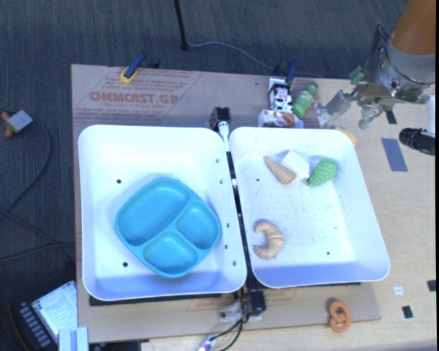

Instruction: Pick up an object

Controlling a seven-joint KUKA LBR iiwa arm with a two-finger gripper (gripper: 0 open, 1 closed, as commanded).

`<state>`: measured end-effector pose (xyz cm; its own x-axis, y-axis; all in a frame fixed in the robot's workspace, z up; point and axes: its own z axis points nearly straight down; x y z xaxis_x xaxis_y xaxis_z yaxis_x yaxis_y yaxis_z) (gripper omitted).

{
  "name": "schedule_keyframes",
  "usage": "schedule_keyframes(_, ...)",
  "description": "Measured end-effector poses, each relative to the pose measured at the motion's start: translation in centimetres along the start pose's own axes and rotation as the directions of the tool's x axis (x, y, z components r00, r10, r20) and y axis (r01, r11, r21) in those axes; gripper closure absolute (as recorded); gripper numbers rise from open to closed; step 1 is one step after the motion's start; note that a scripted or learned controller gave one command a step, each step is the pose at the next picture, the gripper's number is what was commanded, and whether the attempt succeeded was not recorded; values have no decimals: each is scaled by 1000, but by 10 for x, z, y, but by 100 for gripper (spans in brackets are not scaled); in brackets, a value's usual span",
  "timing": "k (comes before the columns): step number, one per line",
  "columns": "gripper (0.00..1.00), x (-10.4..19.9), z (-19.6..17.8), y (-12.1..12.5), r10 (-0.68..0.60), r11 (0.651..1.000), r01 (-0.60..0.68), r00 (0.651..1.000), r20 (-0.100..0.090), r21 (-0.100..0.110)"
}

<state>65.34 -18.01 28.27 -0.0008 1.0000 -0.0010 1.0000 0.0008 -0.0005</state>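
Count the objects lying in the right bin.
4: a croissant near the front, then a cone-shaped pastry, a white block and a green bumpy piece clustered at the back.

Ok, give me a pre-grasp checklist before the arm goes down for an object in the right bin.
1. Targets present in the right bin: ok. A croissant, a cone-shaped pastry, a white block and a green toy lie there.
2. Isolated target: ok. The croissant lies apart from the rest.
3. Cluster near the far wall: not ok. Pastry, block and green toy sit crowded together.
4. Gripper over the bin: not ok. It hangs beyond the far right corner.
5. Gripper carrying nothing: cannot tell.
6. Left bin: ok. It holds a blue divided plate, away from the targets.
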Motion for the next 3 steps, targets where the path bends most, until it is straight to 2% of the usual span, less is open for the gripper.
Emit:
schedule_keyframes(1, 0, 44, 142, 14, 0, 1000, 0, 1000, -2, 5)
schedule_keyframes(2, 0, 46, 177, -14, 0, 1000, 0, 1000, 0, -2)
schedule_keyframes(3, 0, 69, 194, -83, 2, 1000, -2, 1000, 2, -8)
